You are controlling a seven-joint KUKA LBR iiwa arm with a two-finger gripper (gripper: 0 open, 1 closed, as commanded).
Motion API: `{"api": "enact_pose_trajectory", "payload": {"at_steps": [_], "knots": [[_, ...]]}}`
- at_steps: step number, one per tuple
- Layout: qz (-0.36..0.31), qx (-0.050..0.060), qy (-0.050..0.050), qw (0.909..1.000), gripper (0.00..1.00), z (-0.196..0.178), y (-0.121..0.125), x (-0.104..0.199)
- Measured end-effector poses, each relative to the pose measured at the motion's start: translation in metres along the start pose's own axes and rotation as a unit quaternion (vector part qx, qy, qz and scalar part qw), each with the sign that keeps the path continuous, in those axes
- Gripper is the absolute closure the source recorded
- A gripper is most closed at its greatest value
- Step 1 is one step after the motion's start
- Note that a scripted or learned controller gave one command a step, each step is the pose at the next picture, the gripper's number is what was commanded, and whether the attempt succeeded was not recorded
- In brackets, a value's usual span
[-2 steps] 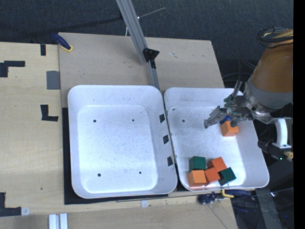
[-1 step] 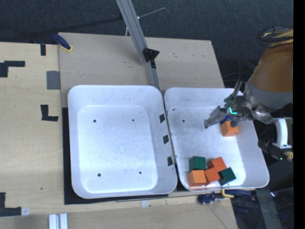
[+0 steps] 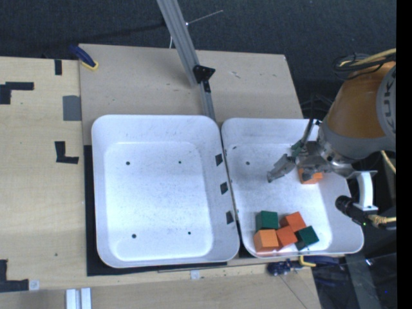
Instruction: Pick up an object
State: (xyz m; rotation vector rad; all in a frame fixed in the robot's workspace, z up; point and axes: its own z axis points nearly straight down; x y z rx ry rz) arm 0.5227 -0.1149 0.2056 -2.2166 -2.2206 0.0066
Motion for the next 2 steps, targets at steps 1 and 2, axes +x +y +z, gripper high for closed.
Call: {"api": "enact_pose_trajectory", "payload": {"at_steps": [1,2], "knots": [[0.0,0.001,0.0,1.0,0.0,0.053,0.004,0.01],[0.0,0.001,0.0,1.0,0.0,0.102,-0.007,0.011]]}}
